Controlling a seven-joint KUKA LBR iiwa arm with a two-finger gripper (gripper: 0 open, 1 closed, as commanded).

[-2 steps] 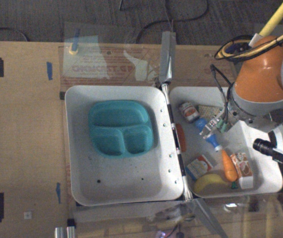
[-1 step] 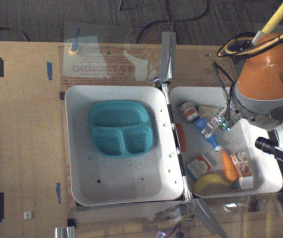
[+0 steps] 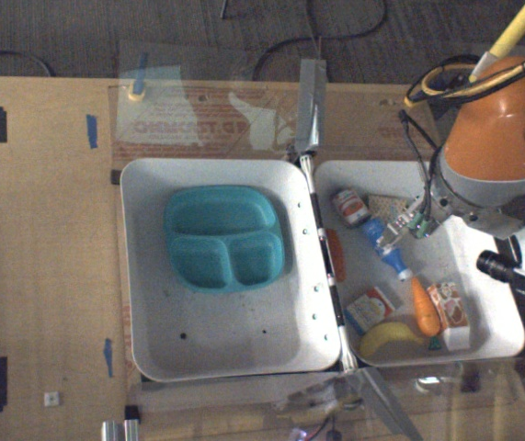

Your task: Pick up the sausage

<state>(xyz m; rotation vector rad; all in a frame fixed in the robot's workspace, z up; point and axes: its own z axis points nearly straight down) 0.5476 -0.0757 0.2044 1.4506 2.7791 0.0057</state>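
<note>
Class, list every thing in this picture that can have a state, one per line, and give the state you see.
Sausage: lying against the right bin's left wall, not held.
Teal tray: flat in the left bin, compartments bare.
Blue bottle: on its side.
Can: tipped over.
Carrot: lying flat.
Banana: lying at the near wall.
Gripper: low above the bottle.

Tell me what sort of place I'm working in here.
Probably a robotics lab bench: two white bins sit on a wooden benchtop marked with tape, toy food like a banana and carrot fills one, and cables trail over carpet.
</note>
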